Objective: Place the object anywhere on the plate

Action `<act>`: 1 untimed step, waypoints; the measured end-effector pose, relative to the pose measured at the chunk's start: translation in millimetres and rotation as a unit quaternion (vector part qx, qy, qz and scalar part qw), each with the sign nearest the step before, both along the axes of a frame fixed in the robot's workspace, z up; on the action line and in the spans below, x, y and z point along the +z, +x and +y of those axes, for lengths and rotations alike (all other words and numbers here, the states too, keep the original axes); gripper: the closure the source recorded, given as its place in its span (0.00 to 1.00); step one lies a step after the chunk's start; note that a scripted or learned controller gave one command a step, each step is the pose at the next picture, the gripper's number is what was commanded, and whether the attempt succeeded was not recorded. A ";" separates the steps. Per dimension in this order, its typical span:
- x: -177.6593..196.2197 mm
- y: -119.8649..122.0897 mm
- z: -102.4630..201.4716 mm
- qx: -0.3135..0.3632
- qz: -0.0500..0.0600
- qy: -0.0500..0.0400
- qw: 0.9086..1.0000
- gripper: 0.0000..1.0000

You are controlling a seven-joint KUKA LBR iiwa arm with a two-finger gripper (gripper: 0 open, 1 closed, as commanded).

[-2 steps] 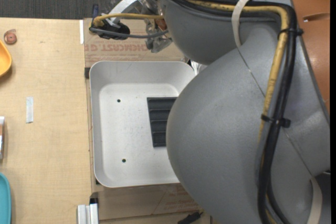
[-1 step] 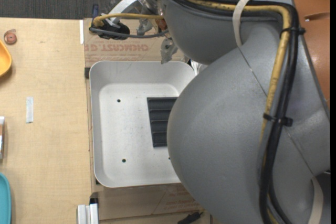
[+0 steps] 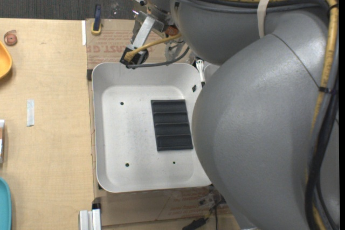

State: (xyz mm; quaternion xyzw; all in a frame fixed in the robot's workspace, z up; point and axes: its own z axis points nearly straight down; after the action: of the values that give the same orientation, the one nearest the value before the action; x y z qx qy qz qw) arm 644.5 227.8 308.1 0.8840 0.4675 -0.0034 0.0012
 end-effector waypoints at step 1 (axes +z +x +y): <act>6.3 0.1 -1.2 0.001 0.003 -0.003 1.000 1.00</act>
State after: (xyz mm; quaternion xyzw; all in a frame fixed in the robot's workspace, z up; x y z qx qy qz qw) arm 644.6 226.7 314.4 0.8837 0.4679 -0.0068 0.0022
